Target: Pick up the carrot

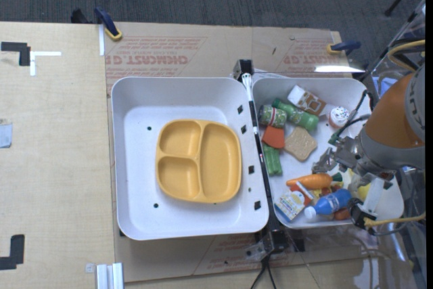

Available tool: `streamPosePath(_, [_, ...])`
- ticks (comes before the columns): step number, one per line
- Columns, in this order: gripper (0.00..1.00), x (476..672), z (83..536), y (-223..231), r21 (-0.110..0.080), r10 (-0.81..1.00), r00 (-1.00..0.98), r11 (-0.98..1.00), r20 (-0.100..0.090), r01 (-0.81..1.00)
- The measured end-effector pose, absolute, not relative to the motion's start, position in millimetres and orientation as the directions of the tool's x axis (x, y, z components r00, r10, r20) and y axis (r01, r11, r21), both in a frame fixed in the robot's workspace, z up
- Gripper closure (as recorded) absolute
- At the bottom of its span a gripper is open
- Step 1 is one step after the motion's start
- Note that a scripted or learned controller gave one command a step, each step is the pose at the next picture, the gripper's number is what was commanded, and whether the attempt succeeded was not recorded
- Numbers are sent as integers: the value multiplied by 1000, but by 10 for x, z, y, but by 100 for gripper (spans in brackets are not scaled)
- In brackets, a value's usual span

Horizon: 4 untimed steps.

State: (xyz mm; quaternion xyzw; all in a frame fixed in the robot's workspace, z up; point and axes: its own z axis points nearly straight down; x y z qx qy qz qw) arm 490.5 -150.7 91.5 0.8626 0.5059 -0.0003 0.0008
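Orange carrot lies in right bin, between bread slice and blue bottle. End effector just above-right of it; finger state can't tell. Yellow divided plate sits in left bin.

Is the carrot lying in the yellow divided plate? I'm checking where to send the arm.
No, the carrot lies in the right bin among other items, while the yellow divided plate sits in the left bin.

Two white bins sit side by side, the left holding one yellow divided plate, the right holding one carrot, one slice of bread, one blue bottle and several green pieces too crowded to count.
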Motion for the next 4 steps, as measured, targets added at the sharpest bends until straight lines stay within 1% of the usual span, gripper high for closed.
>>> streamPosePath(1, [0, 4786, 913, -1233, -2, 844, 536, -536, 1, 844])
streamPosePath(2, [0, 4786, 909, -1157, -1, 672, 740, -740, 0, 672])
streamPosePath(3, [100, 4809, 1000, -1164, 2, 676, 737, -737, 1, 676])
streamPosePath(4, [0, 4809, 1000, -1164, 2, 676, 737, -737, 1, 676])
